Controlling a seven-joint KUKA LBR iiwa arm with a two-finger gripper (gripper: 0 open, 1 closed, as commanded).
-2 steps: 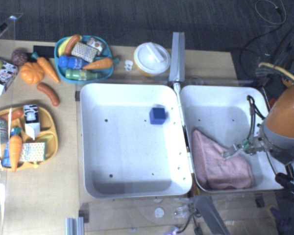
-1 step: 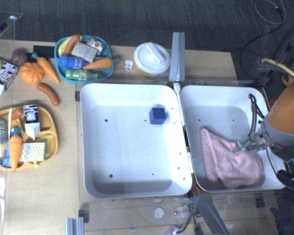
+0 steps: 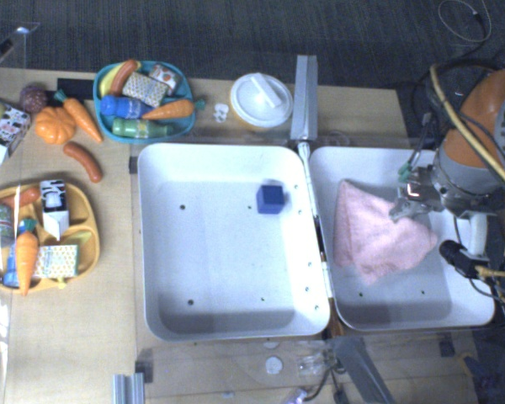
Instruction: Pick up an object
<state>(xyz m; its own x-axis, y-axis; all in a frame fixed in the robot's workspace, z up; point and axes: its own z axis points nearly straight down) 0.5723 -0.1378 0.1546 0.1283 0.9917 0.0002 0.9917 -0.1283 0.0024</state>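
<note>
The bench [image 3: 202, 369] spans the frame, bearing two white bins. The left bin [image 3: 227, 310] holds a small blue cube [image 3: 271, 198] near its upper right corner. In the right bin [image 3: 404, 310] a pink cloth [image 3: 374, 230] lies crumpled across the middle. At the frame's right, the gripper [image 3: 412, 199] sits low against the cloth's upper right edge; whether it is released or clenched, I cannot tell. At the left, a blue bowl [image 3: 109, 129] and a yellow tray [image 3: 88, 225] hold toy food.

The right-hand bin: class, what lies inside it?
A crumpled pink cloth lies in the right-hand bin, the hand at its edge. Anything under the cloth is covered.
</note>
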